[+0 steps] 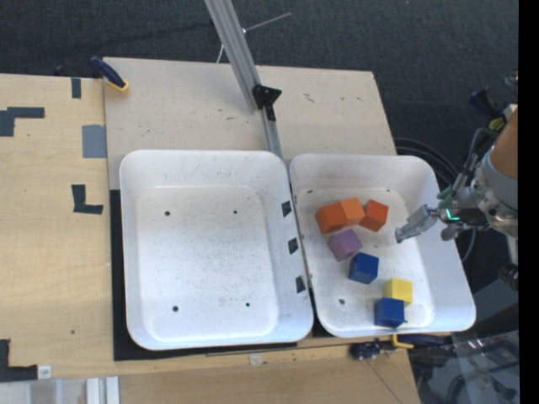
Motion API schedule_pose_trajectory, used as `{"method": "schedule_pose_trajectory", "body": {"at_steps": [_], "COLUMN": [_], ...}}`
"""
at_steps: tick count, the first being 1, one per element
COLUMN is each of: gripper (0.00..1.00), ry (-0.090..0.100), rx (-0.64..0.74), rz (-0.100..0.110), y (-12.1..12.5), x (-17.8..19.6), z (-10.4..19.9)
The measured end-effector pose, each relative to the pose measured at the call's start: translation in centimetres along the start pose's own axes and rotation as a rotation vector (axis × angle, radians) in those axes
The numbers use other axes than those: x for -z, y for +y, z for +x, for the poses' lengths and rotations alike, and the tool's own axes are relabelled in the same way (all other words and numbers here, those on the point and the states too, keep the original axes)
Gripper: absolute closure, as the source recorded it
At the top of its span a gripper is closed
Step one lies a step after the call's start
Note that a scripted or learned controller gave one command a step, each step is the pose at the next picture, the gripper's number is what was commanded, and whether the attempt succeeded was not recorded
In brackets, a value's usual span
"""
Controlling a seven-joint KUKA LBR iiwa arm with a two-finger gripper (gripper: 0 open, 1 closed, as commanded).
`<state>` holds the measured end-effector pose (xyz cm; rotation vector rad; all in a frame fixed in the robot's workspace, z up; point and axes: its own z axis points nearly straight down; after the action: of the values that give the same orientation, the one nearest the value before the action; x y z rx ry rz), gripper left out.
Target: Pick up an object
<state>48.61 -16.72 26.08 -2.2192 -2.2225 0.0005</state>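
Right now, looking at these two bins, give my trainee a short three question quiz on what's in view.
1. True or false: all the blocks lie in the right bin.
2. Which block lies nearest the pincer? A) the purple block B) the small orange block C) the yellow block
3. Fill in: the yellow block touches a ____ block at the bin's near edge.

Key: 1 true. 2 B. 3 blue; a second blue block lies apart, just below the purple one, and a larger orange block lies beside the small one.
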Motion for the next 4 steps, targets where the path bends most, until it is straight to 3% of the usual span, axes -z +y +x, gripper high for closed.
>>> {"method": "schedule_pose_trajectory", "body": {"at_steps": [2, 3, 4], "gripper": [0.0, 0.0, 1.0], "ry": [0.001, 0.007, -0.002], "rx": [-0.001, 0.0, 0.0], "rz": [0.006, -0.001, -0.011], "y": [0.1, 0.6, 0.8], "x": [-9.1, -14.9, -13.4], "z": [0.4, 0.3, 0.0]}}
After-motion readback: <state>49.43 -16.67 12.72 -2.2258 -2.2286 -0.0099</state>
